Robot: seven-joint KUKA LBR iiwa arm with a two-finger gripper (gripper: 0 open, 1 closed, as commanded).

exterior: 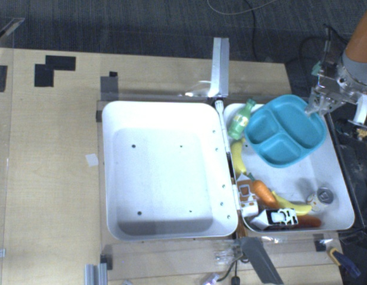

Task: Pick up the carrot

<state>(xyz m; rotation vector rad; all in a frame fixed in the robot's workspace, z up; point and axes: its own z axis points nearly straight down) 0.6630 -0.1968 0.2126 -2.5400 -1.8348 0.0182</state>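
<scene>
Bench [47, 159]: pale wood surface with black tape marks near its far left corner. No writing can be read on them.

Left bin [165, 171]: shallow, white, a few small dark dots on its floor.

Right bin [341, 195]: shallow, white, touching the left bin along their shared edge. Contents, left to right:
- Green bottle [241, 119]: at the far left corner, lying tilted, partly under the plate. Label too small to read.
- Banana [238, 159]: yellow, lying along the left wall.
- Small card [247, 198]: white with orange print, against the near left wall. Print is blurred and unreadable.
- Carrot [263, 192]: orange, lying slantwise in the near left part of the bin, just beside the card and touching a second yellow banana [293, 205] that curves along the near side.
- Black and white packet [280, 217]: at the near wall, markings illegible.
- Blue divided plate [284, 129]: three compartments, tilted, in the far half of the bin.
- Metal drain ring [324, 195]: near the right wall.

Claw [319, 103]: at the plate's far right rim, on the arm entering from the right. Whether it is spread or pressed together cannot be told. The carrot lies well apart from it, toward the near left, with the plate between.
</scene>
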